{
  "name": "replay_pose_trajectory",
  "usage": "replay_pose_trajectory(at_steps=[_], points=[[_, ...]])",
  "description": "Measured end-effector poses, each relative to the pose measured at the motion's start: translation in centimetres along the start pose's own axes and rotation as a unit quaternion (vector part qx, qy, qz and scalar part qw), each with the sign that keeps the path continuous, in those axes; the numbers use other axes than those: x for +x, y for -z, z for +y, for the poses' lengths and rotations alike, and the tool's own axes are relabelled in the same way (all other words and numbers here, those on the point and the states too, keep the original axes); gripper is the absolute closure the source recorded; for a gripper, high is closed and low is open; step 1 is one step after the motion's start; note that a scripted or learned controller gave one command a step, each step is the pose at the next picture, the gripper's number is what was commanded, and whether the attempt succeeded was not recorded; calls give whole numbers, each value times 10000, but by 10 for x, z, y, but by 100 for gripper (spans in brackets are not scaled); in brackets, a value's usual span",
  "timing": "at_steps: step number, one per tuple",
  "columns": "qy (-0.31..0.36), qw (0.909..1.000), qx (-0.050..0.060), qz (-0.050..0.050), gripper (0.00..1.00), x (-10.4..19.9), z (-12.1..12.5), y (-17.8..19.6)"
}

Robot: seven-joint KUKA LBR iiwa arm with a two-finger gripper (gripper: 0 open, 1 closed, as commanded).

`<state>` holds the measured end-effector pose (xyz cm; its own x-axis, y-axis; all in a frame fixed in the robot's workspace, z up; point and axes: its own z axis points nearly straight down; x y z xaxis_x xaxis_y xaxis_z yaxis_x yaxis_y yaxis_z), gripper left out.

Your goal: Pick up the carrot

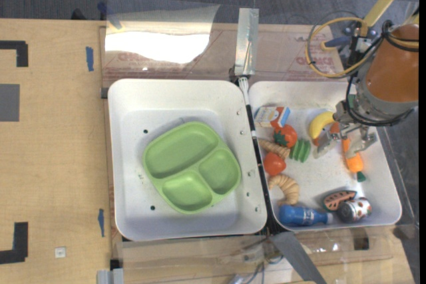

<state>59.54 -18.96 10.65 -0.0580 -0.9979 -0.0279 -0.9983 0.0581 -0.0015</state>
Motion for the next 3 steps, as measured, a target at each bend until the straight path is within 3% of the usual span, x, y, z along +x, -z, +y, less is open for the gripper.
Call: replay_pose_trajectory(at_steps=[1, 2, 3], points=[[-27, 10000, 45, 62, 100, 6, -2, 12], [1236, 9923, 28, 88, 100, 17, 45, -16], [2423, 9701, -3, 116, 100, -57, 40, 38]])
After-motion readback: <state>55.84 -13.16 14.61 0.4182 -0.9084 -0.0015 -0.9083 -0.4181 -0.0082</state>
